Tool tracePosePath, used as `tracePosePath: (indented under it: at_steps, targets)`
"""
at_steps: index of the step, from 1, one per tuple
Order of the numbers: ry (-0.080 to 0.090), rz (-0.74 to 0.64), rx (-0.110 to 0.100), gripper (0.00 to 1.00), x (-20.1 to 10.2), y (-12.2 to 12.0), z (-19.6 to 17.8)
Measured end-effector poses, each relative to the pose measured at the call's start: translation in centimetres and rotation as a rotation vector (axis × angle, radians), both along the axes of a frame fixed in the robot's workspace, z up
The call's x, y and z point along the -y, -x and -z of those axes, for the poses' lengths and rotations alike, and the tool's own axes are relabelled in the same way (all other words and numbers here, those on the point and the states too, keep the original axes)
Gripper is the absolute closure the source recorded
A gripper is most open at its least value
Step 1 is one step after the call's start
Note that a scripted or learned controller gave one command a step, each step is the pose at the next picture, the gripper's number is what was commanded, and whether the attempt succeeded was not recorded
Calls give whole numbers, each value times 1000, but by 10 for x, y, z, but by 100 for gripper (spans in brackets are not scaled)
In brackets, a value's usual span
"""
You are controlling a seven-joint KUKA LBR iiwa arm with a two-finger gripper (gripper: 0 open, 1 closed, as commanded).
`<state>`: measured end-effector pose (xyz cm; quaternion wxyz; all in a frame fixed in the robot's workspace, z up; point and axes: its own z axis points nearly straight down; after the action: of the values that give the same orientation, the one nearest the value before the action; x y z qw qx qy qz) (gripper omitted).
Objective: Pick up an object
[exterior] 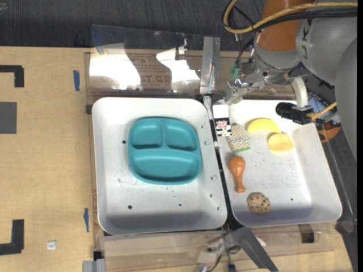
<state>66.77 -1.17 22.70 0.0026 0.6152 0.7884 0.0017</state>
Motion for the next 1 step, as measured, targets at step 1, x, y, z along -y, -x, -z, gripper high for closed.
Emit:
tracePosePath:
  at_steps: [1]
  targets:
    - [0,-1,-2,0,0,0,1]
